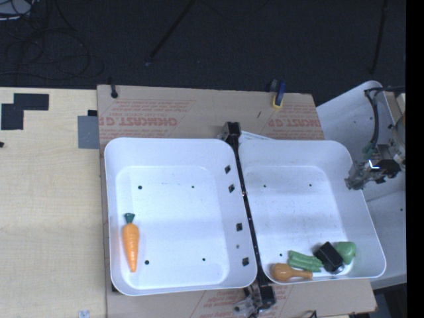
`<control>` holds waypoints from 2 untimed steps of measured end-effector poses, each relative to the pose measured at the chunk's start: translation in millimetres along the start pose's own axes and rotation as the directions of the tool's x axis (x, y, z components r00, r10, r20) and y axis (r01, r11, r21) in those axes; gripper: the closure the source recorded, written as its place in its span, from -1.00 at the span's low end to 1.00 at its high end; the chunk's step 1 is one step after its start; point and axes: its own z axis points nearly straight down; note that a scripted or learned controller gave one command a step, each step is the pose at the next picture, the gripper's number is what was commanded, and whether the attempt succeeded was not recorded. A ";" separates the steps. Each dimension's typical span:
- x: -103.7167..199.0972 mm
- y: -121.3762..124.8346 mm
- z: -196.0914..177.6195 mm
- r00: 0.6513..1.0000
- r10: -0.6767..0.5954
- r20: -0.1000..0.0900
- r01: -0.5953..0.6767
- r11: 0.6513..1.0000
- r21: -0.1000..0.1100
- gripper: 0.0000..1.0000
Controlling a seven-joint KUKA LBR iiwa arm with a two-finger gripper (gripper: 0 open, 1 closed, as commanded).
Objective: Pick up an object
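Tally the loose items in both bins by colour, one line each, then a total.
Orange: 2, the carrot and the gourd-shaped piece
Green: 2, the long pod and the rounded piece
Black: 1, the block
Total: 5

I work in a robotics lab: loose black cables trail over dark floor behind my pale wooden worktop, where two shallow white plastic bins sit on printed cardboard.
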 end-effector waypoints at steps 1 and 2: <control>16.2 19.3 13.5 1.000 -0.002 0.000 0.002 1.000 -0.003 1.00; 65.8 16.8 49.2 1.000 -0.004 -0.002 0.004 1.000 0.000 1.00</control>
